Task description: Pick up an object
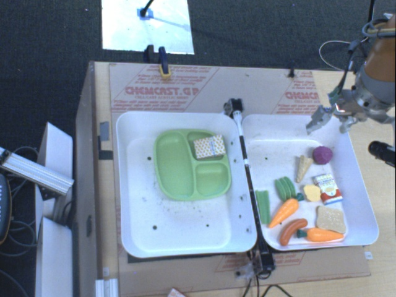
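Observation:
My gripper (330, 122) hangs over the far edge of the right bin (362, 193), its two fingers spread apart with nothing between them. Just below it lie a purple ball (322, 154) and a beige wedge (302, 167). Further forward in the same bin are a small red and white carton (328, 189), a yellow piece (312, 193), green beans (285, 187), a green strip (262, 206), a carrot (283, 212), a sausage (292, 231), a second carrot (322, 234) and a slice of toast (331, 219).
The left bin (139, 221) holds a green divided tray (185, 175) with a patterned cracker (209, 147) in its far right compartment. A black divider rail (245, 166) runs between the bins. The arm's orange band (378, 57) and cables sit at the upper right.

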You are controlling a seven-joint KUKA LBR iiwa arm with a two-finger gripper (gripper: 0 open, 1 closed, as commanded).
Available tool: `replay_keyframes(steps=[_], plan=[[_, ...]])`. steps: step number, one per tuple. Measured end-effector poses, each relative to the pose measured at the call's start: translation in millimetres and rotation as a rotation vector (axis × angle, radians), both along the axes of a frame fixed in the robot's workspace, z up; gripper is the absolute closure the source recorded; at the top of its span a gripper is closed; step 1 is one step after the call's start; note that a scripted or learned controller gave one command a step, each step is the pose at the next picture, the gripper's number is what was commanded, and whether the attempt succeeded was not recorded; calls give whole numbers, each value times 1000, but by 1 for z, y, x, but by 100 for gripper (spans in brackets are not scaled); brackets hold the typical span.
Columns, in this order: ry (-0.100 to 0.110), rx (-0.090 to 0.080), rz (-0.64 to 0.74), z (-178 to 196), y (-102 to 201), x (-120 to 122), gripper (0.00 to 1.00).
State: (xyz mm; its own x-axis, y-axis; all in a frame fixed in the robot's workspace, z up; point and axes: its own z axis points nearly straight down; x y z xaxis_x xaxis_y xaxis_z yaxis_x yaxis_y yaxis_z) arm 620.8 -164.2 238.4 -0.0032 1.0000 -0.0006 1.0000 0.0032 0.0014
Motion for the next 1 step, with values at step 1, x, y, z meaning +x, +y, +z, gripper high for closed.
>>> replay_keyframes(steps=[1], plan=[[4,1,-2,-141,-41,-32,0]])
